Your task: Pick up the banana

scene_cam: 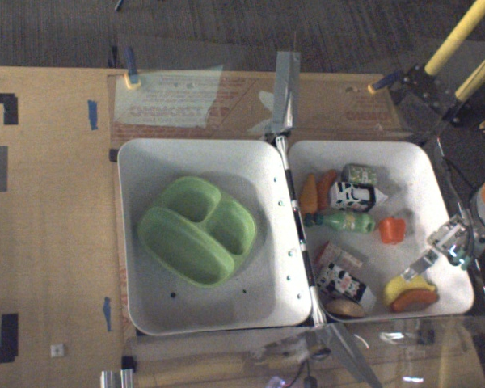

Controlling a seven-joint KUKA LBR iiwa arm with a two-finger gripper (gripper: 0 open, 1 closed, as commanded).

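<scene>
The banana, a short yellow curved plastic fruit, is seen in the camera view in the near right corner of the right-hand shallow white bin. It is touched on its right side by an orange-red sausage-shaped toy, which is pressed along its lower edge. The two-finger metal gripper is found just above and to the right of the banana, with its thin fingers slanted down toward the fruit. Whether those fingers are parted or closed cannot be told, since they are small and blurred, and nothing is seen between them.

Several risks may be judged from this layout. The banana is crowded against the bin wall and the orange-red toy, so the neighbour could be caught instead of, or together with, the fruit. A finger could be blocked by the bin's raised rim if the descent is made too far to the right. The smooth curved skin could be squeezed out sideways if it is gripped near its end rather than across its middle.

Farther left in the same bin, a black-and-white milk carton, a round brown bun-like piece and a small orange cup are kept apart from the banana and are unlikely to be disturbed. A green divided plastic plate is held in the left-hand white bin, well apart.
</scene>
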